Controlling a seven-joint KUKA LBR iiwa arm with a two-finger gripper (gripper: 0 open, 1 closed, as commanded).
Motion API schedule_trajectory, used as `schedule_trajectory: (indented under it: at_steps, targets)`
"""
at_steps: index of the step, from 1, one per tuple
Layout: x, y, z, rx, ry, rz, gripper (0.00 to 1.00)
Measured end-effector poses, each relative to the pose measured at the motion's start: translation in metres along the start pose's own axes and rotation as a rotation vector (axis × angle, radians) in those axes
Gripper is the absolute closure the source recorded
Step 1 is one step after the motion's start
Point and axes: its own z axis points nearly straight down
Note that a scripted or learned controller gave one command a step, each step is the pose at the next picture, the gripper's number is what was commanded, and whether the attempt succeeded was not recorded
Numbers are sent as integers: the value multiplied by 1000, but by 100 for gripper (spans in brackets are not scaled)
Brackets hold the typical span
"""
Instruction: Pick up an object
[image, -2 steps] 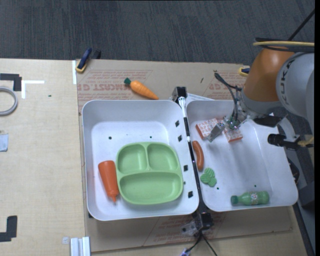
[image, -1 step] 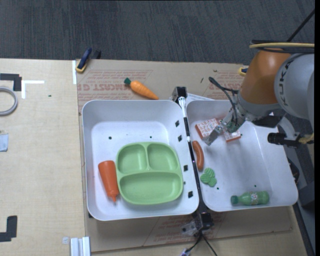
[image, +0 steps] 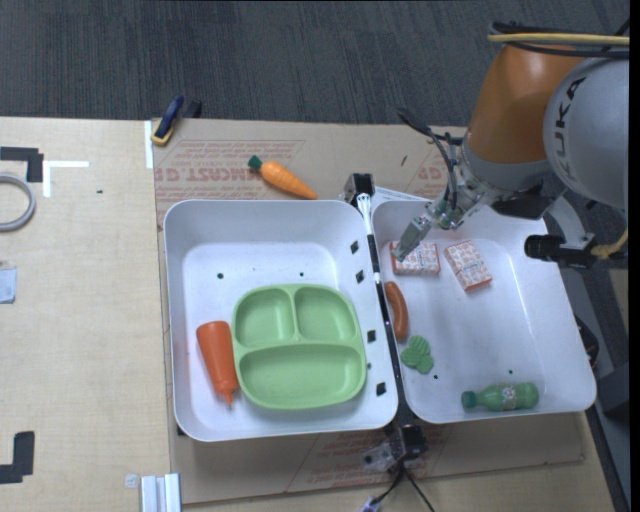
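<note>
Gripper (image: 411, 240) was recorded directly above a small snack box (image: 416, 261), touching its left end; finger state could not be told.

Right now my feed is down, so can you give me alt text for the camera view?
The grey arm's end effector hangs low in the right white bin, at a small pink-patterned packet, beside a second packet, a brown sausage, a green leafy toy and a green bottle. The left white bin holds a green divided plate and an orange bottle.
</note>
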Motion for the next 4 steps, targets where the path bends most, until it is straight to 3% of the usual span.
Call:
schedule_trajectory:
  at_steps: [1, 2, 3, 4]
  targets:
    - [-32, -50, 49, 2, 2, -53, 0]
    - [-30, -54, 95, -4, -8, -201, 0]
    - [-48, -15, 99, -1, -2, -20, 0]
    - [-30, -69, 100, 0, 1, -388, 0]
